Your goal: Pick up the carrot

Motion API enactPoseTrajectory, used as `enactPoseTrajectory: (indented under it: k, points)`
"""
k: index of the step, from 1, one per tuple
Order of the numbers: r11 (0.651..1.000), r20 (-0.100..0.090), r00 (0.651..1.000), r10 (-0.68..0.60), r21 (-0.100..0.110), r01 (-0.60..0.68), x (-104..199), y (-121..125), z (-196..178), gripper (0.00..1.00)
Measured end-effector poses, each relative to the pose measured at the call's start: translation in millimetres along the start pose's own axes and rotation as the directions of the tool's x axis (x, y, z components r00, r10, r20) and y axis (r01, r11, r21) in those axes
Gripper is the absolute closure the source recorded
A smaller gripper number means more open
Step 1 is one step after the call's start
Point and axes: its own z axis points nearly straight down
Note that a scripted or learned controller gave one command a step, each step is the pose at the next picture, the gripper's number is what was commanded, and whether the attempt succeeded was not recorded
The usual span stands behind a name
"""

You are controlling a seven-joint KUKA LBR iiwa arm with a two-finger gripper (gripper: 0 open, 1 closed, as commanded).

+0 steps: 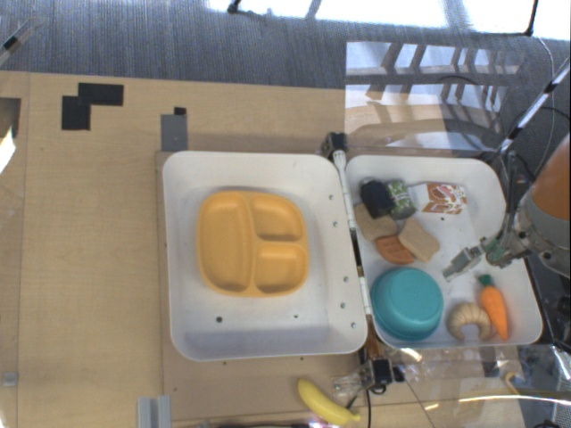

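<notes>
While small orange plastic carrot with green top [493, 309] is lying in right white bin [473, 175], near front-right corner beside beige croissant [470, 319], gripper [475, 258] is hovering just up-left of it, likely lining up; finger state: cannot tell.

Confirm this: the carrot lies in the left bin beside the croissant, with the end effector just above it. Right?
Not quite. The camera view shows the carrot in the right bin, not the left. It does lie beside the croissant, with the end effector just above it.
</notes>
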Motion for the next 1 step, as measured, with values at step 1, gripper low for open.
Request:
enactPoseTrajectory:
  k: [1]
  points:
    - [0.941,-0.001,0.941,-0.337,0.001,0.337,-44.5,-17.7,93.6,0.0]
